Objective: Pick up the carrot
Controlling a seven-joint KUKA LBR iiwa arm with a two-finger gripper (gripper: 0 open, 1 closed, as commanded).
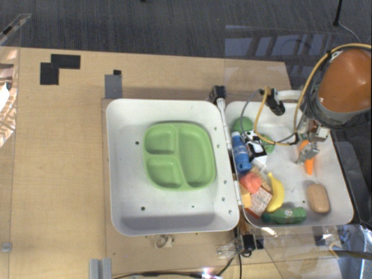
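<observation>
Camera view puts the gripper [308, 151] directly above the carrot [309, 166] on the right bin [343, 185] floor, presumably lined up for a grab, its state impossible to tell.

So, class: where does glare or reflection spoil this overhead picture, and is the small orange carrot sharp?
Camera view: pale reflections streak the clear panel behind the right white bin; bright glare at the left edge; the small orange carrot looks soft, partly under the pincer.

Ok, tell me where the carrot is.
The carrot is in the right bin, near its right side, directly under the gripper and above the brown potato-like piece.
</observation>
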